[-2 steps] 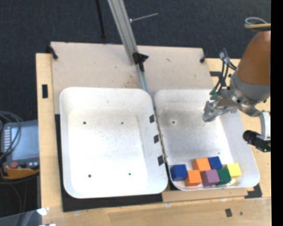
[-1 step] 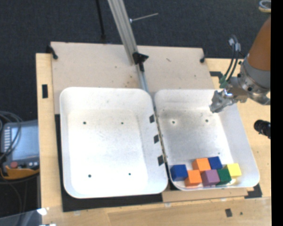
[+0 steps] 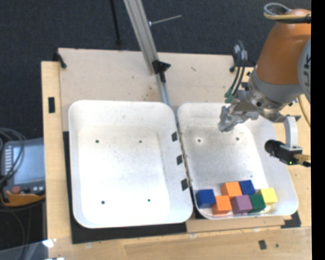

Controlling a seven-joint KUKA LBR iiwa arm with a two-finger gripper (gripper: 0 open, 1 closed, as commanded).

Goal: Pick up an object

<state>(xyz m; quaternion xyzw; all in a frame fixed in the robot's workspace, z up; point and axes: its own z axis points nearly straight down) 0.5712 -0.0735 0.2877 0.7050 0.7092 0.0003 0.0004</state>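
We see gripper (image 3: 227, 122) high over right bin (image 3: 216, 145), grip state unclear; 7 blocks (image 3: 235, 197) untouched, pick not started.

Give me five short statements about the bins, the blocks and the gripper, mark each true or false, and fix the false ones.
1. All the blocks lie in the right bin. True.
2. The yellow block sits at the far left of the cluster. False: it is at the cluster's right end; the blue block is at the left end.
3. The gripper is over the right bin's far part, away from the blocks. True.
4. The gripper holds the purple block. False: that block lies in the cluster.
5. The cluster sits near the bin's near edge. True.
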